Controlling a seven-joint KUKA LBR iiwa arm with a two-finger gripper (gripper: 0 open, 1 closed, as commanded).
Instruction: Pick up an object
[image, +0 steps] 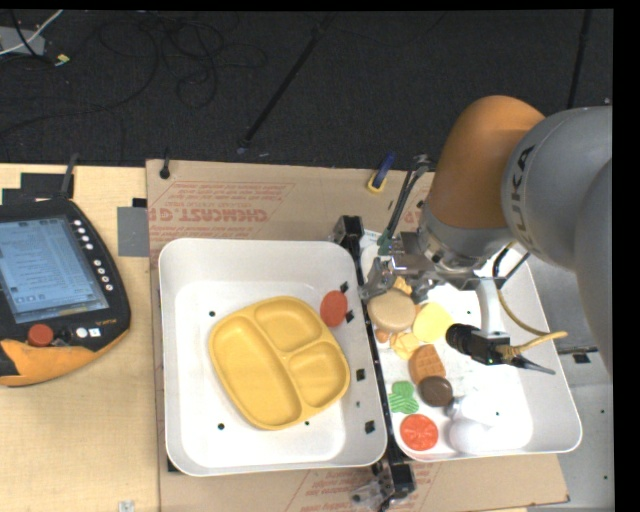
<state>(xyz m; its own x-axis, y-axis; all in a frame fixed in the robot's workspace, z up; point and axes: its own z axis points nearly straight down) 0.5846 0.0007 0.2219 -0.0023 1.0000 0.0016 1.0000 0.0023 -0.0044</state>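
- my claw (392, 283) sits low over the back left corner of the right bin (560, 420), right above a tan round toy (391, 312)
- honestly can't tell how wide it's open or if it's got anything
- rest of the pile is just beside it: yellow piece (433, 323), brown chunk (428, 361), green ridged thing (403, 398), red tomato slice (419, 432)
- left bin (190, 300) has a yellow divided plate (278, 360) and a red piece (334, 308)

1. Big grey arm (570, 190), smooth and rounded, dark lettering along its shell.
2. Wide orange band (485, 160) wraps it above the wrist.
3. Thin cables (510, 300) loop beneath the metal wrist.
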